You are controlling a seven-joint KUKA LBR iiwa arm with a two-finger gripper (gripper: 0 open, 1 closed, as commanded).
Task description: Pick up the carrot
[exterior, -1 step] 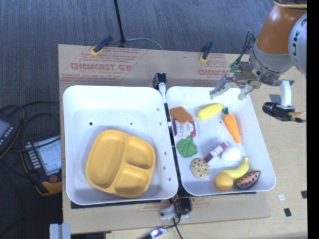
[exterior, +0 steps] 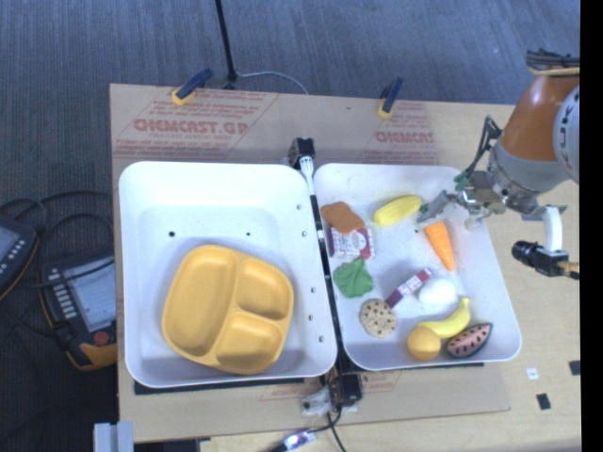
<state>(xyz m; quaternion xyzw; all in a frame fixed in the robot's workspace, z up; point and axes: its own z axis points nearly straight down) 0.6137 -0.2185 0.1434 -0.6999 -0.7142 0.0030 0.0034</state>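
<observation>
The approach step is in hand: the end effector (exterior: 450, 207), seemingly spread and holding nothing, hangs just above the carrot (exterior: 440, 244), and must next descend and pinch it.

A yellow tray (exterior: 229, 309) sits in the left bin (exterior: 141, 191); right bin (exterior: 504, 299) holds a cookie (exterior: 378, 317), egg (exterior: 437, 294), banana (exterior: 451, 320), lemon (exterior: 423, 344).

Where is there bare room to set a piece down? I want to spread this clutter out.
The left white bin has a bare strip along its far wall, behind the yellow divided plastic plate. The right white bin is crowded; its one bare patch lies between the orange toy carrot and the red watermelon slice, along the right wall.
</observation>
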